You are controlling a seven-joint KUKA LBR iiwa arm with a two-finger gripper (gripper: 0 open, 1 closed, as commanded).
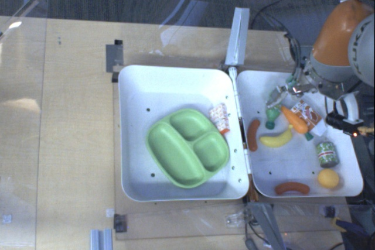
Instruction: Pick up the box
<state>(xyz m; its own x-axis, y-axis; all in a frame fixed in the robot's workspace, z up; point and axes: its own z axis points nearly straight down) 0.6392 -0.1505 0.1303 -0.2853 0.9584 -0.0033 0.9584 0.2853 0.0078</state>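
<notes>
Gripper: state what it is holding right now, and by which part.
Cannot be told. The gripper sits low over the right bin, close to the carrot and the green bottle, but no item is visibly between its fingers.

Small white box (219,117) with red print, lying tilted in left bin, touching green tray's upper-right edge.

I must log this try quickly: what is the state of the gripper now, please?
Gripper: cannot be told; it is low over the right bin, near the green bottle and carrot.
</notes>
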